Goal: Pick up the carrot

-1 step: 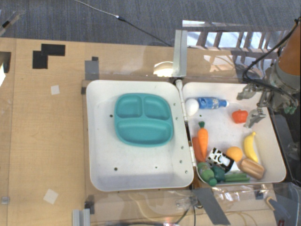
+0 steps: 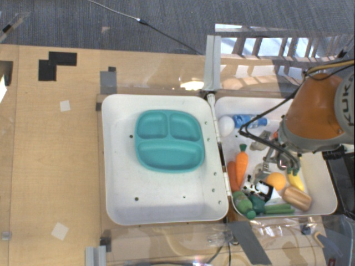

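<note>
The carrot [image 2: 240,169] lies in the right bin [image 2: 327,198], close to that bin's left wall, its green top pointing toward the far side and its orange body running toward the near side. The gripper [image 2: 275,164] hangs just to the carrot's right, apart from it, with nothing visible between it and the carrot but bare bin floor. Its metal end is cluttered and partly hidden by the arm [image 2: 316,112], so I cannot tell how it is set, and it holds nothing that I can see.

Near the gripper's tip sit an orange fruit [image 2: 275,180], a yellow piece [image 2: 295,180] and a tan bread roll [image 2: 297,198]. Green vegetables [image 2: 256,205] crowd the near-left corner below the carrot. A white egg [image 2: 225,126] and a blue item [image 2: 244,120] lie at the far side.

The left bin [image 2: 119,204] carries a teal divided plate [image 2: 168,139].
</note>
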### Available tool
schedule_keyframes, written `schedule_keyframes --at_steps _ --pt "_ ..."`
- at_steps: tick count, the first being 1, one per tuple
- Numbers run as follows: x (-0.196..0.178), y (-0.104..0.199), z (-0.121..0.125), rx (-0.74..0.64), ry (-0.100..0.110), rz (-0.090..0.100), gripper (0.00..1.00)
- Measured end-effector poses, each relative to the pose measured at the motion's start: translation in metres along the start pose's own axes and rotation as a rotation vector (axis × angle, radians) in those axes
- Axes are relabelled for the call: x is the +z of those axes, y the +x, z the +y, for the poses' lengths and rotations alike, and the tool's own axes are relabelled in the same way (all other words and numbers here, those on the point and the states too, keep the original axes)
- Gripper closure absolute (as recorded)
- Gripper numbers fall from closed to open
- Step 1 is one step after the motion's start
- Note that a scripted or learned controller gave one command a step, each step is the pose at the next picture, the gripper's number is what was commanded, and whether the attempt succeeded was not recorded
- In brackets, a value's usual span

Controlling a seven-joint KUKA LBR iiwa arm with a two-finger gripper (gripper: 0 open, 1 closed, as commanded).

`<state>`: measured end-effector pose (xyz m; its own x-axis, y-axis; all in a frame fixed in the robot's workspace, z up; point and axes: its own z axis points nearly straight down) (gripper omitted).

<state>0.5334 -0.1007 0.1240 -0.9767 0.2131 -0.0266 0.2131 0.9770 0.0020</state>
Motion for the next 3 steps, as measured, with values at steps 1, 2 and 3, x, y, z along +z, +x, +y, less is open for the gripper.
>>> schedule_keyframes --at_steps 1,2,3 --pt "0.023 -0.002 0.019 0.373 -0.002 0.000 0.00" --pt "0.034 -0.043 0.024 0.476 0.007 0.009 0.00" --pt "0.023 -0.045 0.028 0.467 0.001 0.002 1.00"
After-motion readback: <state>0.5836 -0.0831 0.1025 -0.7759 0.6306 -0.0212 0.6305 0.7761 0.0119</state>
